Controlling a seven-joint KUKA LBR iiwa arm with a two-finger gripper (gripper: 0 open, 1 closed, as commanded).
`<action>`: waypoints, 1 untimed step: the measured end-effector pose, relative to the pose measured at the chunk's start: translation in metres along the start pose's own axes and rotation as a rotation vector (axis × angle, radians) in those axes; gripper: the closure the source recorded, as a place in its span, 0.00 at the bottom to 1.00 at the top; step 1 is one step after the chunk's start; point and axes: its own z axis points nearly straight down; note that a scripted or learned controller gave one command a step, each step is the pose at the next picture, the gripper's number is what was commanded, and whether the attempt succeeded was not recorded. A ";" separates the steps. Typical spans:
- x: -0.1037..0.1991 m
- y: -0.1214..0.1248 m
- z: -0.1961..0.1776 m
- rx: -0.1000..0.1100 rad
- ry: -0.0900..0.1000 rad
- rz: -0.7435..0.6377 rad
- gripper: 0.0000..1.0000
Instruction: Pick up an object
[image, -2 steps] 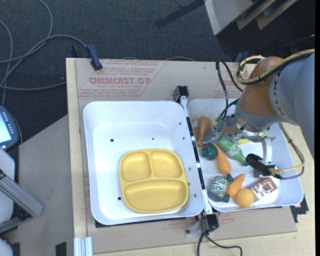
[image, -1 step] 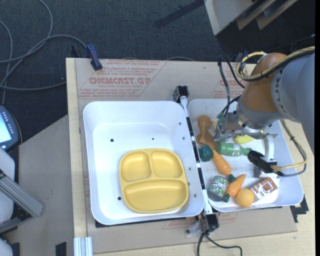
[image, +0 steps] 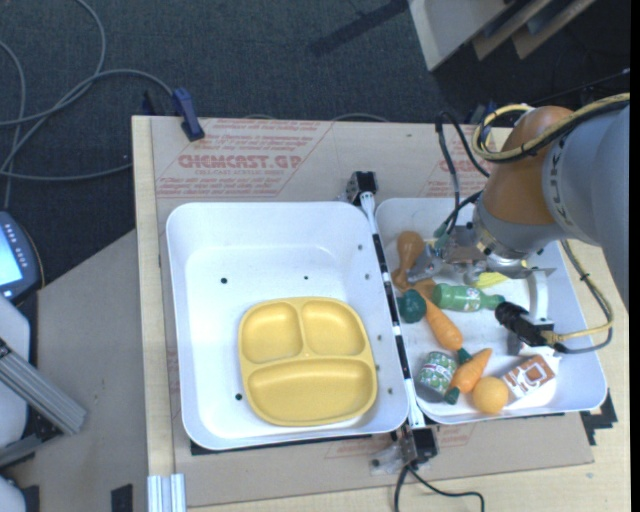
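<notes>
My gripper (image: 484, 272) hangs low over the back half of the right bin (image: 585, 385), under the grey and orange wrist. Just below it lies a green bottle (image: 460, 297) on its side, with a bit of yellow beside it. A brown drumstick-like toy (image: 408, 247) lies to the gripper's left near the bin divider. Further forward are a carrot (image: 444, 323), a teal piece (image: 411, 305), a small can (image: 436, 369), a second carrot (image: 469, 367), an orange ball (image: 489, 394) and a white and orange box (image: 531, 376).
The left bin (image: 200, 250) holds a yellow divided plate (image: 306, 358) in its front half. A cardboard sheet lies beneath both bins. Cables run over the dark floor at the back left.
</notes>
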 end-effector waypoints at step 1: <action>0.002 -0.058 0.011 0.009 0.001 0.001 0.00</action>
